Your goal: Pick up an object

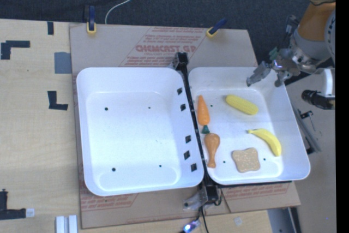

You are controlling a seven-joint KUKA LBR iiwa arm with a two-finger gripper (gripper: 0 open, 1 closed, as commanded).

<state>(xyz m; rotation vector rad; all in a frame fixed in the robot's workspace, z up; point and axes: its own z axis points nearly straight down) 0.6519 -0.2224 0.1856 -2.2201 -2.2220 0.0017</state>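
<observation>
The grey two-finger gripper (pixel 267 77) hangs over the far right corner of the right shallow white plastic bin (pixel 294 127), its two fingers spread apart with nothing between them. All the candidates lie in that bin: an orange plastic carrot (pixel 203 111) close against the dividing wall, a brown toy chicken drumstick (pixel 211 147) just below it, a short yellow corn-like piece (pixel 241 105) nearest the gripper, a curved yellow toy banana (pixel 268 141) toward the right side, and a tan slice of toy bread (pixel 246 160) near the front edge. The left shallow white plastic bin (pixel 131 128) sits alongside, touching at the black-clipped seam.

The risks from here look plain. The corn-like piece is rounded and smooth, so the fingers may squeeze it out sideways if they close off-centre. The bread lies flat, leaving little for the fingers to catch. The carrot and drumstick hug the wall, where a finger could strike the rim. How high the gripper stands above the bin floor is hard to judge from this slant, so a descent could stop short or press into the plastic
</observation>
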